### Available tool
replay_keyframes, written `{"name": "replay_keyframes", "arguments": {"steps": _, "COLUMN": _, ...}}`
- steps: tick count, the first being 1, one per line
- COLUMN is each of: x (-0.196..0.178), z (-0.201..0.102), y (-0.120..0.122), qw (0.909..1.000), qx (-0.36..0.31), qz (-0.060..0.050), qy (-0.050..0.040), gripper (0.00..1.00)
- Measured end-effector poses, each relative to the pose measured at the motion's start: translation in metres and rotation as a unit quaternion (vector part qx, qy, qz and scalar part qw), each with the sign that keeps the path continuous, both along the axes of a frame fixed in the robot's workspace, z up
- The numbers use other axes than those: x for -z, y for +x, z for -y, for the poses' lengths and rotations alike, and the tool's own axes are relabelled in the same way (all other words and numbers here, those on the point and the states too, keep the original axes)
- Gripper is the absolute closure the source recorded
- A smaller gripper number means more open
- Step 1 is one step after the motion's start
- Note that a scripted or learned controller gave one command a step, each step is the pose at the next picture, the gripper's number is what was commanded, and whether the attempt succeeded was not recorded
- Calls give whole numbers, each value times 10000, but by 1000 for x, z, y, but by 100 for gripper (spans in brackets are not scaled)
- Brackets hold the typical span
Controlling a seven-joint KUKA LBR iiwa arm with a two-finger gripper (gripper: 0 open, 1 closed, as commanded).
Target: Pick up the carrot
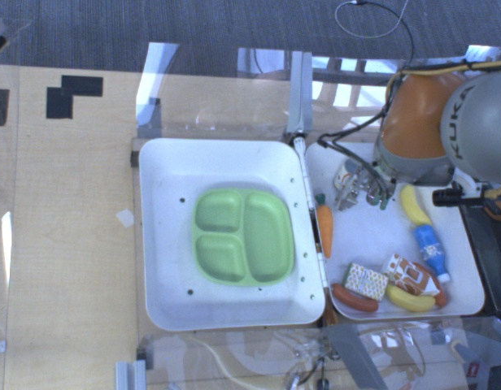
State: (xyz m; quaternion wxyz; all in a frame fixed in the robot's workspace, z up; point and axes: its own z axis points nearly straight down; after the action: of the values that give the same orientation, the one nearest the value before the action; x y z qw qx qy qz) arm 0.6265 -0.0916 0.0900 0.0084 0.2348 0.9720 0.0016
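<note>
Two shallow white plastic bins sit side by side on the pale wooden counter (63, 218). The left bin (165, 299) holds a light green plastic tray with three compartments (244, 236), lying flat near its middle.

The right bin (470, 295) holds the food items. The slim orange carrot with a small green top (324, 229) lies along the bin's left wall, just beside the divider between the bins, its green end pointing to the far side and its tip to the near side. At the near left corner lies a reddish-brown sausage (355, 298), touching a small speckled white packet (366, 281). Beside that packet is a red and white printed carton (408, 275), with a yellow banana (411, 299) just in front of it. A blue bottle with a white cap (431, 253) lies near the right wall, and a second yellow banana (413, 205) lies beyond it.

The grey arm with its orange band (417, 120) reaches in from the right. Its metal end effector (360, 192) hangs over the far part of the right bin, near the carrot's green end but apart from it, with nothing between its fingers; whether it is released or clenched I cannot tell.
</note>
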Motion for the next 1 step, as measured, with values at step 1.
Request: {"name": "replay_keyframes", "arguments": {"steps": 1, "x": 0, "z": -8, "y": -3, "qw": 9976, "qx": -693, "qz": -3, "qy": -19, "gripper": 100}}
